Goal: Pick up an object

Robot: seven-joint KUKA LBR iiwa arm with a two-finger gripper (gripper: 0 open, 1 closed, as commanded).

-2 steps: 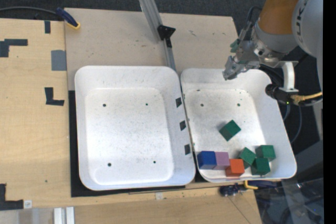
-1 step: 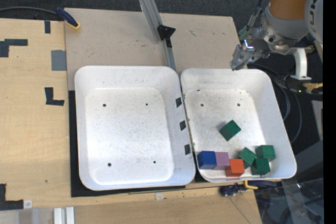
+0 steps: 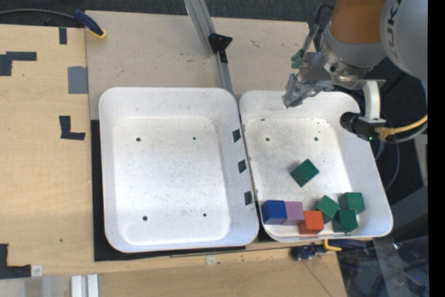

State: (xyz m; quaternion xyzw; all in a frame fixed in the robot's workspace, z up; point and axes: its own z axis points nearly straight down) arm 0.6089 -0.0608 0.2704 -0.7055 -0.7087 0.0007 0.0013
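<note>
The claw (image 3: 295,95) is seen over the right bin's (image 3: 361,153) far rim; its opening cannot be told. Small matte cubes are clustered at the near edge, one green cube (image 3: 304,172) apart.

A blue-and-yellow clamp (image 3: 90,23) lies beside a slanting metal rail (image 3: 198,0).

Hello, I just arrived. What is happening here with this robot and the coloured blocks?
A grey and orange robot arm is trying to pick up an object. Its gripper hangs over the far edge of the right bin, with nothing between its fingers. The blocks lie at the near end of that bin: a lone green block, then a blue block, a purple block, an orange block and more green ones.
</note>
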